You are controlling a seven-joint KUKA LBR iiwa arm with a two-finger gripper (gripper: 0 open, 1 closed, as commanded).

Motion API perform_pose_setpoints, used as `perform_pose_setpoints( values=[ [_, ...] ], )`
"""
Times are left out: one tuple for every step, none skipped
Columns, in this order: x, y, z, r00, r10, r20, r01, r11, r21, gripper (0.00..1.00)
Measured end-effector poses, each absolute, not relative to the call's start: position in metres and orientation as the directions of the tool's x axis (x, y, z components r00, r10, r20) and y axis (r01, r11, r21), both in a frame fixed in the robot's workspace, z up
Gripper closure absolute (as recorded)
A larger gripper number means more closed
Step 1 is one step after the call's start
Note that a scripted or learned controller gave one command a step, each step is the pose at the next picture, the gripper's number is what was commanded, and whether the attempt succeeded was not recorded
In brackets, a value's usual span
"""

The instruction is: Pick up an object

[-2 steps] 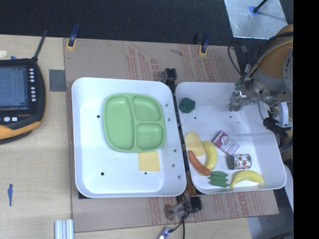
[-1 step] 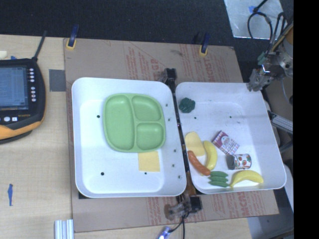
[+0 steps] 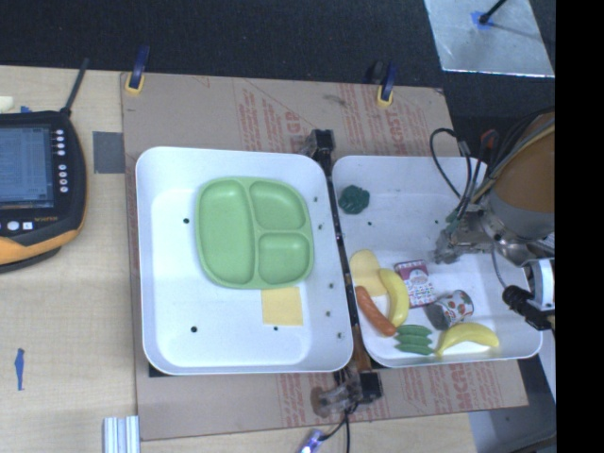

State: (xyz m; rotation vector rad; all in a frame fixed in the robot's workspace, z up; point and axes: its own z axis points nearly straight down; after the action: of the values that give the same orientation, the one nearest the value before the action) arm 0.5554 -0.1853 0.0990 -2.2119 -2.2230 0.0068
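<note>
The right bin (image 3: 406, 179) holds several toy foods. A dark green leafy piece (image 3: 355, 198) lies near its back left. A yellow banana (image 3: 394, 295), an orange-red sausage (image 3: 375, 310), a green pea pod (image 3: 412, 339), a small can (image 3: 453, 307), a pink packet (image 3: 414, 274) and a second banana (image 3: 469, 339) crowd the front. My gripper (image 3: 460, 243) hangs over the right part of this bin, just right of and behind the pink packet, with nothing visibly in it.
The left bin (image 3: 165, 328) carries a green divided plate (image 3: 254, 231) and a yellow cheese slice (image 3: 282, 305). A handheld pendant (image 3: 33, 185) lies at the far left of the bench. Cables (image 3: 453, 159) loop above the gripper.
</note>
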Motion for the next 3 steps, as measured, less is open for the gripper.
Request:
perform_pose_setpoints(
  values=[
    [0.610, -0.213, 0.299, -0.003, 1.000, -0.001, 1.000, 0.003, 0.000, 0.00],
    [0.577, -0.126, 0.112, -0.006, 1.000, 0.001, 1.000, 0.006, -0.008, 0.00],
    [0.520, -0.154, 0.126, -0.005, 1.000, -0.001, 1.000, 0.005, -0.005, 0.00]
  ],
)
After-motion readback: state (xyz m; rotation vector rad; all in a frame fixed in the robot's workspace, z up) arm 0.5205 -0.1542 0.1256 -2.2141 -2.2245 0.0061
